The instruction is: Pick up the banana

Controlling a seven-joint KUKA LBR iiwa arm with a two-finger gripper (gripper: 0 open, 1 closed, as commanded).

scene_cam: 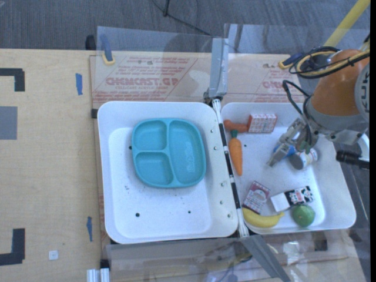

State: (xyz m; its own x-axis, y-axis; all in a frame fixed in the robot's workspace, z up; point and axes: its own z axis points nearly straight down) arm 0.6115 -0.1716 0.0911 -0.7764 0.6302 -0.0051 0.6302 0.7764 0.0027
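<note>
Your banana (262, 218) lies at the right bin's lower edge, hemmed by a small carton (256, 197) and green apple (304, 215); the end effector (283, 153) hovers released, centre-right.

From my remote station I see the end effector (286, 150) above the right bin (335, 184), its fingers parted with nothing between them, well apart from the banana (262, 218), which lies at that bin's near edge just beside a green apple (304, 215). The right bin also holds a carrot (235, 155) along its left wall, a small red-and-white box (262, 122), a patterned packet (256, 197) and a black-and-white carton (291, 198). The left bin (111, 175) on the worktop (47, 157) holds a teal divided plate (169, 153).
</note>
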